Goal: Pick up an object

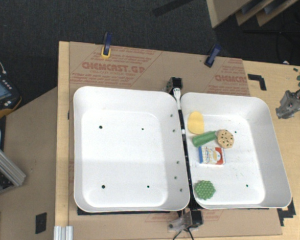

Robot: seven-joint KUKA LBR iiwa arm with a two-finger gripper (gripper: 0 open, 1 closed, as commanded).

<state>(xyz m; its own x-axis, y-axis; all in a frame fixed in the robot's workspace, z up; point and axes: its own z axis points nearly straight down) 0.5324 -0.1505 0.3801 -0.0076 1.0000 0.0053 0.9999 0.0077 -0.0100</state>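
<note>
Right bin [271,151], left half: yellow block [196,122]; green cylinder [204,138], tilted, touching a round cookie [225,138]; small white carton [211,156] with red and blue print, just below; green bumpy ball [204,189] near the front wall. Left bin [87,138] beside it. Gripper [293,104], possibly, at the right edge beyond the bin; jaw state cannot be told.

The left bin [122,151] offers open floor from wall to wall. In the right bin [255,150], a yellow piece [196,121], a green stick [204,138], a round cookie [225,138], a small carton [211,156] and a green ball [204,189] crowd the left side by the dividing rims. That bin's right half lies open, with a hand [290,105] just beyond its far right corner.
</note>
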